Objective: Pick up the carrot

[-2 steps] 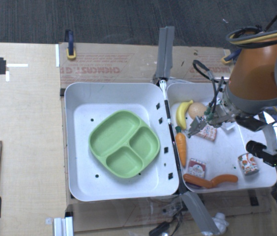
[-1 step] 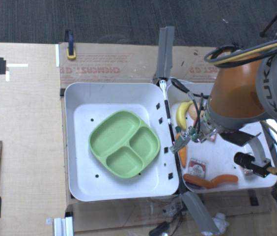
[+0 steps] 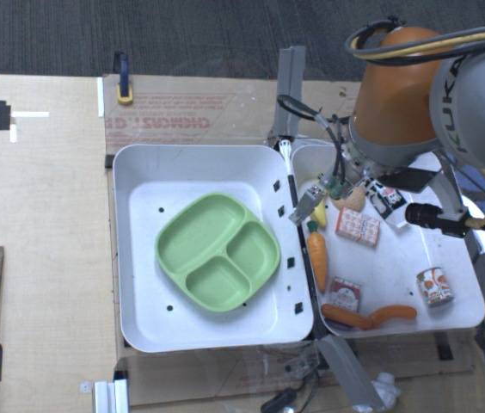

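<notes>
One arm reaches in from right, hand just above carrot.

Arm: we saw the grey arm reach in from the right, its orange band bulking above the wrist.
Wrist: it pointed down and to the left.
Gripper: we found the gripper low, its fingers too small to judge.
</notes>
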